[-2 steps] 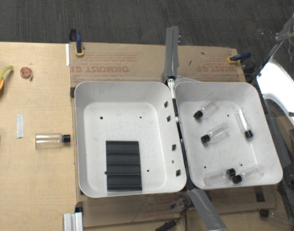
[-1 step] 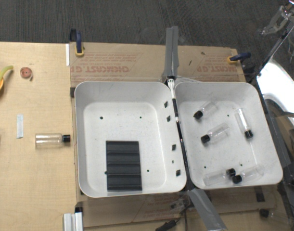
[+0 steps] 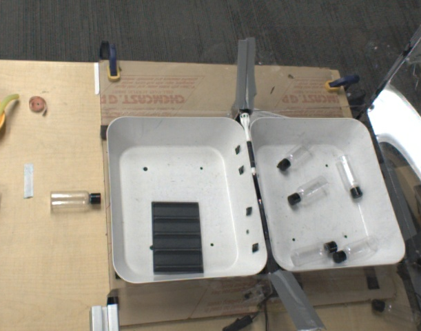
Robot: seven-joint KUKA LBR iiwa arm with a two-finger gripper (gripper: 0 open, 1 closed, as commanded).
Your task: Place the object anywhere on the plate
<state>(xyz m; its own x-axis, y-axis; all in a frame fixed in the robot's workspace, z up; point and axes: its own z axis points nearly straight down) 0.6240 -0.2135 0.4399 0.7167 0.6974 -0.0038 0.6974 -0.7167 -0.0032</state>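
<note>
- Pincer width is something we cannot tell from this view, nor can we tell whether it holds or touches anything
- We take the task's thing to be one of the clear vials with black caps lying on their sides in the right bin (image 3: 365, 131); the dark ribbed plate (image 3: 176, 238) sits in the left bin (image 3: 117, 138), near that bin's front wall
- We count five vials: upper vial (image 3: 295, 156) towards the back, middle vial (image 3: 310, 190) near the bin's centre, right vial (image 3: 347, 173) lying roughly front to back, and a front pair (image 3: 334, 252) lying close together, caps almost touching
- We judge each vial light, stiff and smooth; the round body will likely roll if nudged from the side and could slip out of a loose pinch
- We cannot tell whether they are plastic or glass, so we would treat them as breakable and squeeze gently
- We would take hold across the middle of the barrel, closing square to the long axis
- We would pick the middle vial, since it lies apart from its neighbours and from the walls; the front pair sits crowded near the front wall
- A similar vial, the spare vial (image 3: 71, 199), lies on the bench left of the bins
</note>
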